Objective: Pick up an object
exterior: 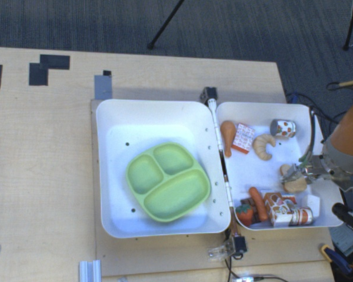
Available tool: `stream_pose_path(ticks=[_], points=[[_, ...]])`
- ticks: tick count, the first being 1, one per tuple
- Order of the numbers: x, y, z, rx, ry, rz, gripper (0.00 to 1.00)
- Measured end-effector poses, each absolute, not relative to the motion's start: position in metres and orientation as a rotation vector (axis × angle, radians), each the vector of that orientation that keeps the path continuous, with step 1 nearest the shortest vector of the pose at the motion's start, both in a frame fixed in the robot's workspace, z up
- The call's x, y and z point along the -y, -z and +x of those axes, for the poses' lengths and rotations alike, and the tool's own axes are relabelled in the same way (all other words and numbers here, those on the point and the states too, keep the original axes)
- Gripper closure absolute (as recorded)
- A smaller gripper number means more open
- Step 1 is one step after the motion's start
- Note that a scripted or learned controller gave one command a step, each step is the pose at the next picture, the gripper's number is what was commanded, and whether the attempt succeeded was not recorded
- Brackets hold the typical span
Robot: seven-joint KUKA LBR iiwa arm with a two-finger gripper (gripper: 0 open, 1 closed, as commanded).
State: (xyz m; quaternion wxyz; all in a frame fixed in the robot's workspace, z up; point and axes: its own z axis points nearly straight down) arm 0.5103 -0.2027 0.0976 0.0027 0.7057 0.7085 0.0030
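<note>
Bread-like tan piece (pixel 294 184) in right bin (pixel 317 219), beside carrot (pixel 258 202) and can (pixel 291 218) | gripper (pixel 301 172) just above it, touching or nearly | jaws: cannot tell open or closed | risk: crowded neighbours nudge the piece aside, so a grasp may slip.

A green divided plate (pixel 168 181) lies in the left bin (pixel 109 157) — tripod legs (pixel 172 15) cross the carpet.

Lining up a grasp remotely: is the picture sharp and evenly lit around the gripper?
Camera view: soft overall; the gripper blurs into a tan item at the right bin's edge. Lighting is even, though the white bins look washed out, and the green plate casts a faint bluish shadow.
</note>
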Motion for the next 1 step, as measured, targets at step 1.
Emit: stream_pose_path(ticks=[1], points=[[0.1600,-0.1829,0.5985,-2.225,-0.005,2.214,1.00]])
